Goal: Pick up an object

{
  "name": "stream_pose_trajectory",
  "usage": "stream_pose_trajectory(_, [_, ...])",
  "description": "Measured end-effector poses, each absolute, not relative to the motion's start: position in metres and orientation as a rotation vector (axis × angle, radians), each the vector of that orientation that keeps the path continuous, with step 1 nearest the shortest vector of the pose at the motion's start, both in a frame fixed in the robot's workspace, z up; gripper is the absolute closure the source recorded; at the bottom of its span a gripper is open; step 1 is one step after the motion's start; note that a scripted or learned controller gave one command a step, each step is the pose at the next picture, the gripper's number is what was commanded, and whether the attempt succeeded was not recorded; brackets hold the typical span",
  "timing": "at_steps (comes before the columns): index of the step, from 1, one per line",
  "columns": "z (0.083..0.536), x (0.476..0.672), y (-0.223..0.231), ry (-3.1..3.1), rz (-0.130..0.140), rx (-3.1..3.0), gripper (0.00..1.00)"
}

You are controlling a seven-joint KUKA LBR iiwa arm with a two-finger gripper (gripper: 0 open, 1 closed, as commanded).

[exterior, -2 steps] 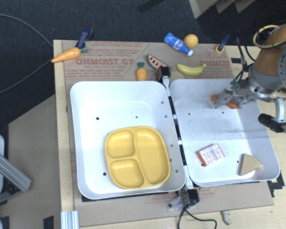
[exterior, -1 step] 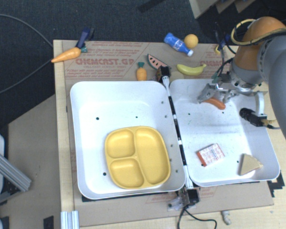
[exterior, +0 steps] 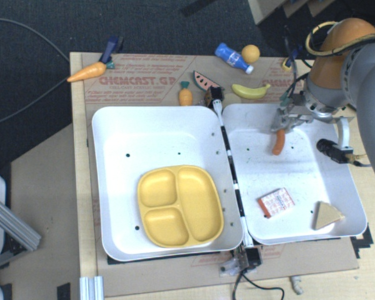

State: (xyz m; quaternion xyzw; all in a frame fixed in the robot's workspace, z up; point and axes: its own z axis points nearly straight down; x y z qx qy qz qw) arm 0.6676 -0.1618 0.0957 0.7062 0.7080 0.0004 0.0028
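Yellow tray (exterior: 179,204) in left bin (exterior: 112,136)

There's the arm (exterior: 356,74) at the right bin's far right corner, a bulky grey shell with smooth rounded casing. A broad orange band (exterior: 337,49) wraps the wrist section, glossy and bulbous, catching light on top. A pale yellowish cable loops over the orange part, and thin dark wires trail down beside it. Below sits a silvery metal flange, and under that the gripper (exterior: 281,125), grey bare metal with small angular parts. A black fitting sticks out from a pale bracket on the arm's near side.
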Motion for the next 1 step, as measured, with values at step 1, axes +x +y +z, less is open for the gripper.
stream_pose_trajectory(1, [0.0850,0.6663,-0.1037,2.226,-0.002,2.222,1.00])
